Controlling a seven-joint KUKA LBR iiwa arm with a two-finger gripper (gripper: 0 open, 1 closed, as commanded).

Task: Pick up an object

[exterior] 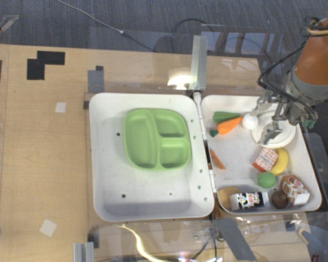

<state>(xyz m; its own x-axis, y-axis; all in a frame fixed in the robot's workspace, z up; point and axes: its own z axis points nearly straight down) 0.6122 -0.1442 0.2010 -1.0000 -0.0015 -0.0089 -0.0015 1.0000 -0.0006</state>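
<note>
Over the right bin [311,162] the tool [274,125] hovers, grip state unclear; carton [265,159] labels are unreadable.

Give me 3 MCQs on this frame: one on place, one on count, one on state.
1. Where does the green tray lie?
A. in the left bin
B. in the right bin
C. on the bare bench

2. How many compartments does the green tray have?
A. one
B. three
C. five

3. How does the carrot lie?
A. standing on end
B. on its side on the floor of the right bin
C. on the green tray

Answers:
1 A: the tray sits in the middle of the left bin.
2 B: one long section on its left, two smaller ones on its right.
3 B: it lies flat in the right bin, left of the gripper, leafy end toward the bin's back wall.
</note>
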